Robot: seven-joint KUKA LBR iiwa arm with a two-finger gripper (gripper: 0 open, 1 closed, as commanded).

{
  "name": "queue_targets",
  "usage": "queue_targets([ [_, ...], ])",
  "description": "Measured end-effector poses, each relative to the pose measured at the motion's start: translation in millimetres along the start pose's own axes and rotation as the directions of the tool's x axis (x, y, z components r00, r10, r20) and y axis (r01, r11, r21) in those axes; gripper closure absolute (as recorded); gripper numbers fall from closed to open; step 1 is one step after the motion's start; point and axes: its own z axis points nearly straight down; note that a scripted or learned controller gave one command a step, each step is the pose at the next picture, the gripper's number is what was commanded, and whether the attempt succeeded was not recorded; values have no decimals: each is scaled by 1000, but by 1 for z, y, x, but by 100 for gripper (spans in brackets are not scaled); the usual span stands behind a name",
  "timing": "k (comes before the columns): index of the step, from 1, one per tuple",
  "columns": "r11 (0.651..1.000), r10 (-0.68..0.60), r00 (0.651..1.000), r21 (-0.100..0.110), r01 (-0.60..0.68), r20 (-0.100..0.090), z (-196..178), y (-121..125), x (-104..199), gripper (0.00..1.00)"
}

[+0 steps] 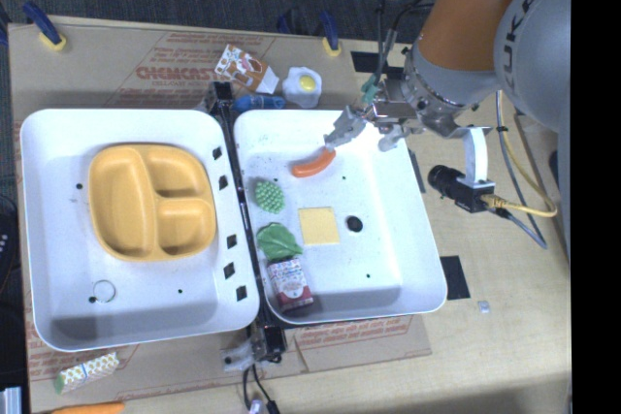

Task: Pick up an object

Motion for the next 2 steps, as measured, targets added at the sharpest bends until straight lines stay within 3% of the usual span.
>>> queue_targets([
  [1,1000,19,1000,3,-19,0,116,25,-5,0],
  [2,999,-34,999,1,34,-1,197,52,-32,0],
])
